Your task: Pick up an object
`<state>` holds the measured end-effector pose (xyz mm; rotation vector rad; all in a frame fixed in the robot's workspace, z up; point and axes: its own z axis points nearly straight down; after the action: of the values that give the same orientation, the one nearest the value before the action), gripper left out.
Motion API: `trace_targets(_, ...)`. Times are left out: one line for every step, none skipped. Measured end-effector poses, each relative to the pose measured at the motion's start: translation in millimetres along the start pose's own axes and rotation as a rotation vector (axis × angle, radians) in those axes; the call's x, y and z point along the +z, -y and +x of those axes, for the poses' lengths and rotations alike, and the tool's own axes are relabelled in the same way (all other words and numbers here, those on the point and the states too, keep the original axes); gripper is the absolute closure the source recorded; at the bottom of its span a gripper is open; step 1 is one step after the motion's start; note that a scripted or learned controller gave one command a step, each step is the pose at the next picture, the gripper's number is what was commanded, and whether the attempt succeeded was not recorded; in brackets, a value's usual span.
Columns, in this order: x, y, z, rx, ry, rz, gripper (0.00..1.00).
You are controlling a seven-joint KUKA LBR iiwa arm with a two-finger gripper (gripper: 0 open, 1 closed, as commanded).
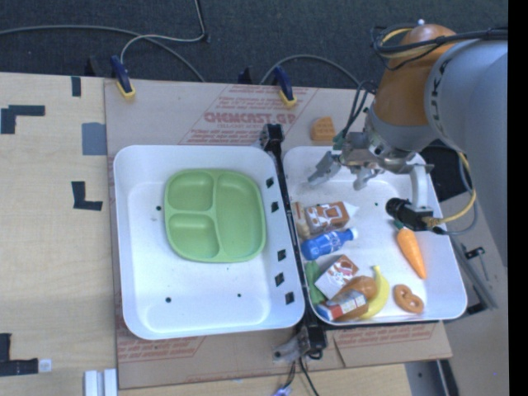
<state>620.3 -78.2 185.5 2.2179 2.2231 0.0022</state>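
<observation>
Over the right bin's (459,291) bare far end, near its rim, the tool (344,171), fingers spread, gripping nothing.

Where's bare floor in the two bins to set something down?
Left bin: wide strip below the green plate. Right bin: patch between blue bottle and carrot. Crowded: lower left corner around the banana.

Arm (462,81) cut off at right edge.
</observation>
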Motion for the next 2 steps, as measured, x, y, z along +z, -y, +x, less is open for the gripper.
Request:
trace_targets(1.6,-10.2,30.2,0.000,0.000,0.003,0.00)
trace_targets(-63.6,-48.3,-31.3,0.002,0.002,0.001,0.00)
